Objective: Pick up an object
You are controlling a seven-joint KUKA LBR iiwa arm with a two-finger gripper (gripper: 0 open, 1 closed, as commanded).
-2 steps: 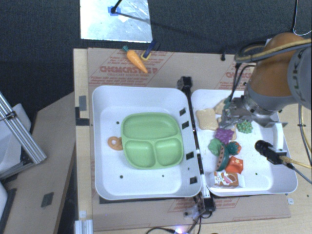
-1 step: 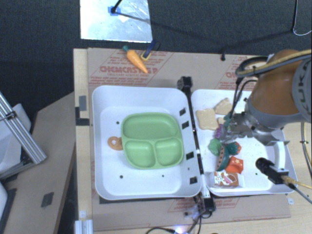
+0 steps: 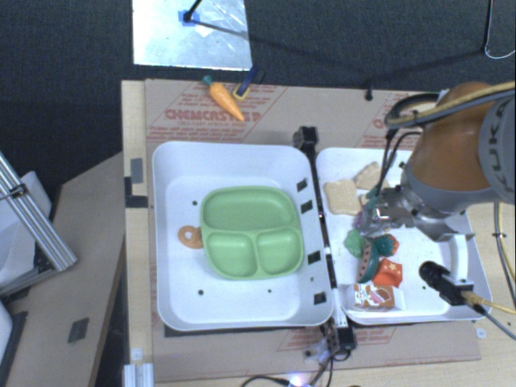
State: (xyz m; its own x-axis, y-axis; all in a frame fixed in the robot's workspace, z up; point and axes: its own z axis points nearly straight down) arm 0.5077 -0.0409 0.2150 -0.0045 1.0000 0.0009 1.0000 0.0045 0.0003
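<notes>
My gripper is low over the middle of the right bin, right above a cluster of toy foods. Under and beside it lie a green leafy piece, a dark green strip and a red piece. A tan toast slice and a smaller beige piece sit towards the bin's back left. A small white and red carton rests at the front. The wrist hides what is directly beneath it.
The left bin holds a green divided plate and a small brown ring. An orange carrot lies on the cardboard behind the bins. A black divider separates the bins. A black part of the arm overhangs the right bin's front.
</notes>
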